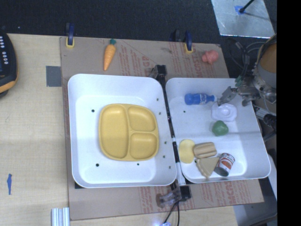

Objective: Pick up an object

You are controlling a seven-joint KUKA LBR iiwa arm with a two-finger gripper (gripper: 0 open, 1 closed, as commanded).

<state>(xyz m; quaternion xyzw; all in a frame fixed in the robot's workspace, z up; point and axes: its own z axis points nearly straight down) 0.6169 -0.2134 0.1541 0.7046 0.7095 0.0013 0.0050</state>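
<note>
My gripper [236, 98] hovers over the far right part of the right bin [249, 173], its two dark fingers apart with nothing between them. Just below it lies a translucent white lid-like piece [224, 112]. A blue bottle [200, 98] lies on its side to the gripper's left. A green ball [219, 128] rests nearer the front. Along the bin's front sit a yellow disc [186, 150], a tan bread roll [205, 149], a beige wedge [207, 166] and a small red-and-white can [226, 164].
The left bin [80, 126] holds a yellow divided plate [128, 131]. On the cardboard behind the bins lie a toy carrot [109, 54] and a pink lump [210, 56]. A black and yellow device [6, 62] sits at the far left.
</note>
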